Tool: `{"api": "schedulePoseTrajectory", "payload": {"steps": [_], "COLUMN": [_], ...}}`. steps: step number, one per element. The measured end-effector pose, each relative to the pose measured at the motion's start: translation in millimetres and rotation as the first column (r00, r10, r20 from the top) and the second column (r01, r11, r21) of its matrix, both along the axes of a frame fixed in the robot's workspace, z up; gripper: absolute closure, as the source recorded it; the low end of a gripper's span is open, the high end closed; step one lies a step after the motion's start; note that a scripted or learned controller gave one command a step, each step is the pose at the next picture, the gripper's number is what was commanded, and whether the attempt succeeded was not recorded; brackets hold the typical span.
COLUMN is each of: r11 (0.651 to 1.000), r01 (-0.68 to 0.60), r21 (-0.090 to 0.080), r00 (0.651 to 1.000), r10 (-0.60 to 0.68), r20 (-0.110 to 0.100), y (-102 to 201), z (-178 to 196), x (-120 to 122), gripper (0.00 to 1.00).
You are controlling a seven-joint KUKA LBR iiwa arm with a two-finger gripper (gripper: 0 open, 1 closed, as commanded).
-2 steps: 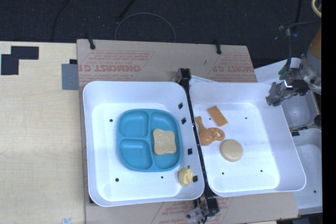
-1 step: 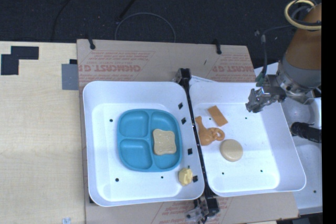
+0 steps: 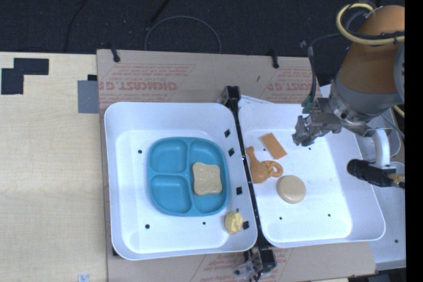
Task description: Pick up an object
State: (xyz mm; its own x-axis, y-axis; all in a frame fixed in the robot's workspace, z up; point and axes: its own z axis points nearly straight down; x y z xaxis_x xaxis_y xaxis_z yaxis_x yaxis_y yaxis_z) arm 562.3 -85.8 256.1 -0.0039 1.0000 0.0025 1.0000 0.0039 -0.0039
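Below-left of claw (image 3: 305,134) (grip state unclear): orange strip (image 3: 272,145), near, apart.

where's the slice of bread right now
The bread slice lies in the blue divided plate, in its right-hand compartment, inside the left bin, up and left of the small yellow piece.

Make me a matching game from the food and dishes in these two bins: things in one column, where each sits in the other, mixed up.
Things:
1. toast
2. yellow lump
3. round bun
4. orange slab

Places:
A. right bin, nearest the gripper
B. on the blue plate
C. left bin's near right corner, off the plate
D. right bin, just right of the pretzel

Pairs: 1-B, 2-C, 3-D, 4-A
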Motion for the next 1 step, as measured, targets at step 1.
{"api": "schedulePoseTrajectory", "payload": {"steps": [1], "r11": [1.0], "r01": [0.0], "r21": [0.0], "r00": [1.0], "r10": [0.0], "r20": [-0.001], "y": [54.7], "z": [-0.5], "x": [-18.9], "gripper": [1.0]}}
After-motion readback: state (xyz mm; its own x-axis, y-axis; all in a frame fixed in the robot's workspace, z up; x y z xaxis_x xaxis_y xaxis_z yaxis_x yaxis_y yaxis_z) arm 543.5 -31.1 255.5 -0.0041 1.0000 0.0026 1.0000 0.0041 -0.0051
